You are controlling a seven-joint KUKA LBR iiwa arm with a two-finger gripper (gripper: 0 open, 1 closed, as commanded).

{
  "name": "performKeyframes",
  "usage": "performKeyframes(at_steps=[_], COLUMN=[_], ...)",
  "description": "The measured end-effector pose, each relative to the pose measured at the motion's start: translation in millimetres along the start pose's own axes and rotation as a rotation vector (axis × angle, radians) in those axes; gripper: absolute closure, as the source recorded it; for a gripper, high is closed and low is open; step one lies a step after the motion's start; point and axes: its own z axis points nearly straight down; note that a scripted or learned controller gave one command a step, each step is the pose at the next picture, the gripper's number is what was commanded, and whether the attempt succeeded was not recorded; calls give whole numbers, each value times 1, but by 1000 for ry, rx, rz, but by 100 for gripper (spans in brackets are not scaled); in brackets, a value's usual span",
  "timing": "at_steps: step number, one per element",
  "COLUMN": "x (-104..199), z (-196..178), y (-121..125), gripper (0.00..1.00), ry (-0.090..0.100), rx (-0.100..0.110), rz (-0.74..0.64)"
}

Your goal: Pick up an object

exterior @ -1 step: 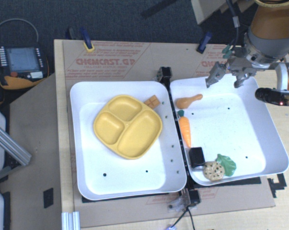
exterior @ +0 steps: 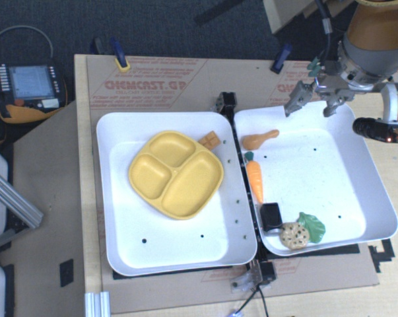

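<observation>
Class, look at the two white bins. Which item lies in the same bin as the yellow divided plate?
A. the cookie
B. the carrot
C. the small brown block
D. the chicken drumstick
C: the small brown block sits at the yellow divided plate's upper right edge in the left bin.

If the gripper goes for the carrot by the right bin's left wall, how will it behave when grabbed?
The carrot looks like smooth moulded plastic, so probably stiff, light and a bit slippery. Its tapered, rounded body may roll or squirt out if pinched near the narrow end. It lies close to the right bin's left wall, which likely leaves little room for a finger there.
</observation>
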Motion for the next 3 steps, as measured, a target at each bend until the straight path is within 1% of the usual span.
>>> performKeyframes(at_steps=[1, 3], x=[8, -2], z=[47, 143], y=[3, -12], gripper=[0, 0], ry=[0, 0], rx=[4, 5], rz=[0, 1])
